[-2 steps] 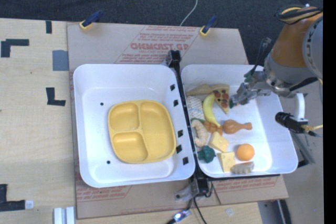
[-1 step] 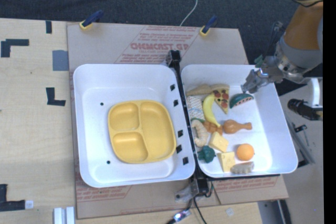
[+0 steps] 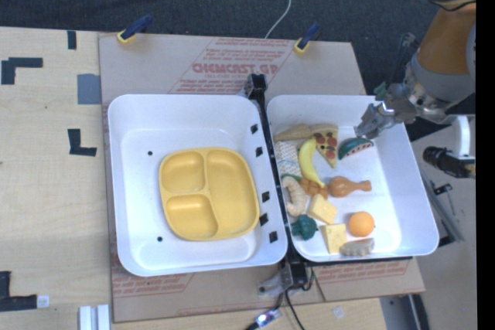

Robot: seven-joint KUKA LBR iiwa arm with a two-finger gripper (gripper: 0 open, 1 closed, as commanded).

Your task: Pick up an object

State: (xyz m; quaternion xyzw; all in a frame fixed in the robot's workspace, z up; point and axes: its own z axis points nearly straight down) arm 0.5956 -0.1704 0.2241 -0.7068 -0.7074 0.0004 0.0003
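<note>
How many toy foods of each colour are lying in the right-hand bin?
Some pieces overlap, so this is my best count.
Yellow: 3, the banana and two cheese wedges
Orange or brown: 2, the orange and drumstick
Green: 2
Beige or mixed: 4
Total: about 11

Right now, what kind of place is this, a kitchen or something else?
Probably a robot lab, not a kitchen. A robot arm reaches over two white bins on a bench; one holds a yellow divided plate, the other toy food such as a banana.
</note>
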